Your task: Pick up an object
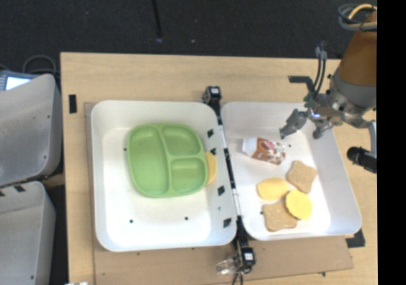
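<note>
Hidden or cut off: the grey arm with its orange band (359,55) enters from the right and is cropped at the frame edge, so only its wrist end shows. A small yellow piece (212,167) pokes out from under the right rim of the green tray; the rest of it is covered. The print on the packet is too blurred to read.
Gripper: the two-finger gripper (307,124) hangs over the upper right part of the right bin, its two grey fingers (292,124) spread apart with nothing between them.
Task's thing: a small red-and-white crinkled packet (263,150) lies flat in the right shallow white bin (335,201), near its upper left, just below and left of the gripper and apart from it.
Packet axis: its long axis runs from upper left to lower right, the white end toward the divider between the bins, the red end toward the toast.
Other food: a tan toast-like slice (302,176), a pale yellow rounded piece (272,189), a bright yellow disc (299,205) and a second tan slice (278,216) cluster below the packet, touching or overlapping one another.
Left bin: the left shallow white bin (114,226) holds a green three-compartment plastic tray (166,160).
Bench: a light wooden bench top (158,77) bears both bins.
</note>
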`<state>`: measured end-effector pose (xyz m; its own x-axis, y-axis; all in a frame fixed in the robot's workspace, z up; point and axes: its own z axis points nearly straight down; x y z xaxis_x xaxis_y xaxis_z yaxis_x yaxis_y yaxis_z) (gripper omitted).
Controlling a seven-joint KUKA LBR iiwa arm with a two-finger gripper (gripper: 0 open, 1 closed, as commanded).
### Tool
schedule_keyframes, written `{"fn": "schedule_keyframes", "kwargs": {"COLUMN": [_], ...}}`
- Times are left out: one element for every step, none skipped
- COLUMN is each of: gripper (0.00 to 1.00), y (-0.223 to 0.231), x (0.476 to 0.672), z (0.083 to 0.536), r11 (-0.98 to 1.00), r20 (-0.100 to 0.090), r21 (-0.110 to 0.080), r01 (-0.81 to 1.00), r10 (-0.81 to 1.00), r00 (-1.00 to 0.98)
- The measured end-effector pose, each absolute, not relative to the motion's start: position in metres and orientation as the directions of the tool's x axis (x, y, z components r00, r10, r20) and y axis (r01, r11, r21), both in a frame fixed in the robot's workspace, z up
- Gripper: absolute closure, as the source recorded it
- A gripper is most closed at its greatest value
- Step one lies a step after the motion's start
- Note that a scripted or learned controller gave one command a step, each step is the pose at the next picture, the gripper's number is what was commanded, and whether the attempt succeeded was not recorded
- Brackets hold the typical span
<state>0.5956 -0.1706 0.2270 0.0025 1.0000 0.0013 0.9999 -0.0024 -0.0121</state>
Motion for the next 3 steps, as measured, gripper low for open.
{"fn": "schedule_keyframes", "kwargs": {"gripper": [0.00, 0.00, 0.00], "y": [-0.170, -0.181, -0.177], "x": [0.598, 0.599, 0.603], "z": [0.235, 0.178, 0.121], "r11": [0.001, -0.001, -0.003], "r20": [-0.001, -0.002, 0.001], "r21": [0.001, -0.003, 0.003], "r01": [1.000, 1.000, 1.000], "r10": [1.000, 1.000, 1.000], "r00": [-0.001, 0.001, 0.003]}}
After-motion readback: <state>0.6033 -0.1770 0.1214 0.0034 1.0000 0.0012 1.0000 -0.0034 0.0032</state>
